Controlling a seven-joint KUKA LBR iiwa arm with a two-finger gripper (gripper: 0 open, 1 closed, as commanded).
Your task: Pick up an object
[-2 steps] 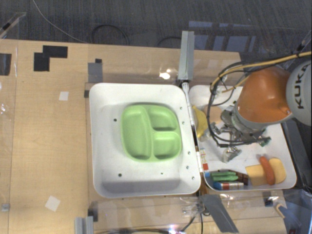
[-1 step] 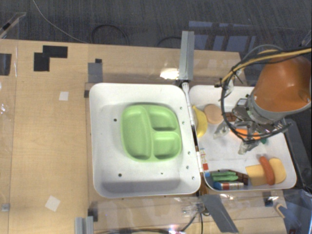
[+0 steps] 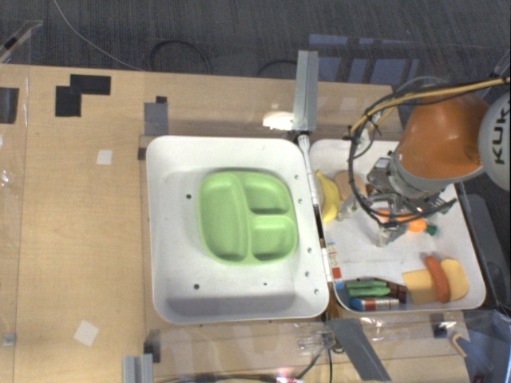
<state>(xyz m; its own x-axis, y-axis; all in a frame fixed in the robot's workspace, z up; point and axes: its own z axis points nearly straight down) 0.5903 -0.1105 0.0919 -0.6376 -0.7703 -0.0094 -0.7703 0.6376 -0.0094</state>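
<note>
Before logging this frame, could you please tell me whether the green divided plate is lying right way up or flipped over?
Right way up: the green divided plate lies flat in the left bin, its three hollow compartments facing the camera.

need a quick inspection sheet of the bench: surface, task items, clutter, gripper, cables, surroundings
Surface: wooden bench bearing two shallow white bins, left bin and right bin, side by side.
Task things: in the right bin, a banana against its left wall, a hot dog near the front right, markers along the front wall, a small orange and green piece beside the gripper.
Clutter: green divided plate lying in the left bin.
Gripper: gripper low over the middle of the right bin; jaws too hidden to judge.
Cables: black cables looping off the wrist; thin wire across the floor.
Surroundings: dark carpet behind the bench; black tape marks on the bench.
</note>
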